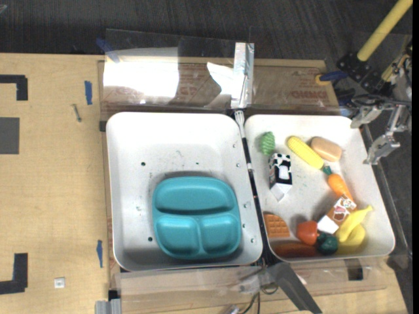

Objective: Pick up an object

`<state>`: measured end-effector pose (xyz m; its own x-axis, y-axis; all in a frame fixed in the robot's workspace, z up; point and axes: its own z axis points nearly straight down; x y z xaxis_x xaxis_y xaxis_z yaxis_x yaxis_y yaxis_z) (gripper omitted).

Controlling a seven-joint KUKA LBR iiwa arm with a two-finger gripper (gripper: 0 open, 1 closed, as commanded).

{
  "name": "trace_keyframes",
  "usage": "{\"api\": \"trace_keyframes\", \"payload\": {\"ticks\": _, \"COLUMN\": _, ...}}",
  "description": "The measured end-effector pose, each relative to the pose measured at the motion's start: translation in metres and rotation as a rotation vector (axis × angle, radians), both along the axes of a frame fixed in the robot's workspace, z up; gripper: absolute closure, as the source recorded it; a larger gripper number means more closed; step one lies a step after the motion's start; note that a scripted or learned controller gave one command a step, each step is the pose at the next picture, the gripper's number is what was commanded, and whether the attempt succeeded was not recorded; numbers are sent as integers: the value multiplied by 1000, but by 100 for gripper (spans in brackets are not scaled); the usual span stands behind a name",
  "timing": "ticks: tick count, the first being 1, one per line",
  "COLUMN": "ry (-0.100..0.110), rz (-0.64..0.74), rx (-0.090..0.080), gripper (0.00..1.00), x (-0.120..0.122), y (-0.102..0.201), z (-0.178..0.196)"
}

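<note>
While the claw (383, 142) hangs at the right bin's (383, 241) upper right rim, I cannot tell its state. Nearest lie a tan bun (326, 148) and yellow corn (304, 152); further off, a carrot (339, 186), banana (353, 227) and tomato (307, 231). A teal tray (196, 216) occupies the left bin (131, 142).

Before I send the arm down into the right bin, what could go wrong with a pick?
1. Crowding: the banana, tomato and small carton sit packed in the near corner, so a grasp there may knock neighbours.
2. The waffle lies flat against the bin wall, leaving little room.
3. The gripper hangs outside the bin's right rim and could clip it.
</note>
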<state>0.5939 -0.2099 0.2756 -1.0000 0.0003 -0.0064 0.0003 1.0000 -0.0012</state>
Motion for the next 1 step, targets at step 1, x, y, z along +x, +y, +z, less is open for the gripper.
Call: {"api": "trace_keyframes", "payload": {"ticks": 1, "ry": -10, "rz": 131, "rx": -2, "gripper": 0, "x": -65, "y": -12, "z": -166}}
